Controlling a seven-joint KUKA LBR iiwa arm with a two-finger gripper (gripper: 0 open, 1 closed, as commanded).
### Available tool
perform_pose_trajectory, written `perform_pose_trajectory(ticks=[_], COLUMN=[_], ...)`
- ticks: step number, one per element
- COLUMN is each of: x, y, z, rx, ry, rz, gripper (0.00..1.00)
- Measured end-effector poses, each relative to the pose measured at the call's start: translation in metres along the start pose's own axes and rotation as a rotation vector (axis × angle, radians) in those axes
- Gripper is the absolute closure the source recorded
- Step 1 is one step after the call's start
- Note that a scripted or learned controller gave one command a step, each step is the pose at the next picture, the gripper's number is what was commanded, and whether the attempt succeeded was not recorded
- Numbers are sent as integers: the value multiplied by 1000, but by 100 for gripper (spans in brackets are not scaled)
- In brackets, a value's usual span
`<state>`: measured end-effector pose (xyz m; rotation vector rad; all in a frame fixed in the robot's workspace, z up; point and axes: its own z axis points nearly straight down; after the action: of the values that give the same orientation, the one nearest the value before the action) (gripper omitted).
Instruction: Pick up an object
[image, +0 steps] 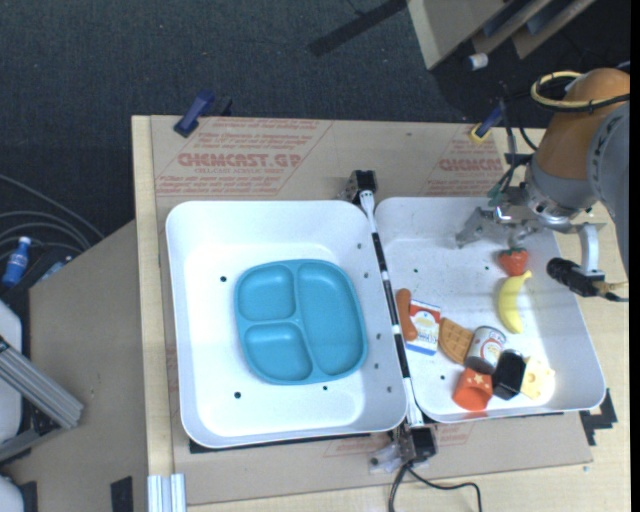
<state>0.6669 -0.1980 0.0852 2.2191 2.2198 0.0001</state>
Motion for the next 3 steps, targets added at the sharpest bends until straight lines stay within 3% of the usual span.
perform_pose_trajectory(ticks=[1, 3], x=[35, 13], y=[0, 0], z=[0, 0], rx=[3, 0], ry=[3, 1], rz=[-1, 1], gripper=[0, 0])
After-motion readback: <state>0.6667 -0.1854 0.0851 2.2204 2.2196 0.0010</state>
